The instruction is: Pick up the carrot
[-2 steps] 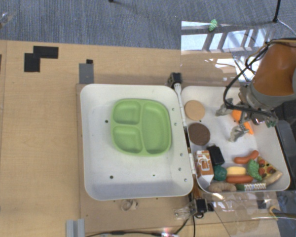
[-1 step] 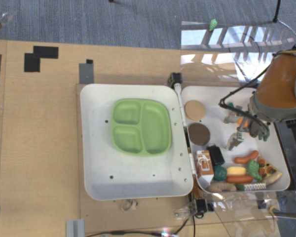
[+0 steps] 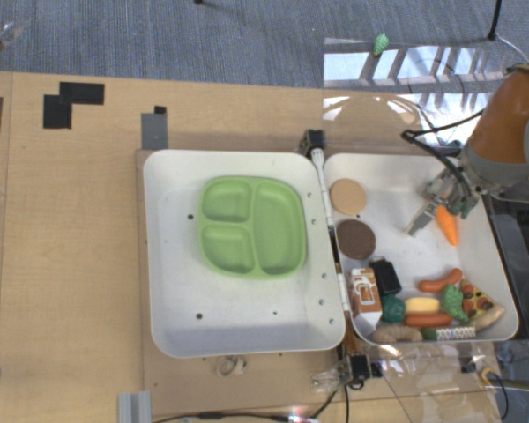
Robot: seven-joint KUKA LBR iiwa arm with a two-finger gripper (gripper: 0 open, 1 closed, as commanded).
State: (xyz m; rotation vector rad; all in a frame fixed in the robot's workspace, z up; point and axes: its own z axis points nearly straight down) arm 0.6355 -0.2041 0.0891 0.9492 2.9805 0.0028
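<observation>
Orange and tapered, the carrot (image 3: 446, 225) sits in the upper right part of the right bin (image 3: 397, 179), point down toward the bin's right wall. Its top end is between the fingers of the gripper (image 3: 442, 204), which is closed around it; whether the carrot is lifted off the floor or resting on it cannot be told. A grey finger (image 3: 420, 221) juts out to the left of the carrot. Well apart, to the left, lie a tan disc (image 3: 347, 196) and a brown disc (image 3: 355, 238). Along the bin's lower edge is a cluster of toy food: a red sausage (image 3: 440, 280), broccoli (image 3: 452, 301), a small carton (image 3: 363, 291). The left bin (image 3: 176, 324) bears a green divided plate (image 3: 250, 226).
</observation>
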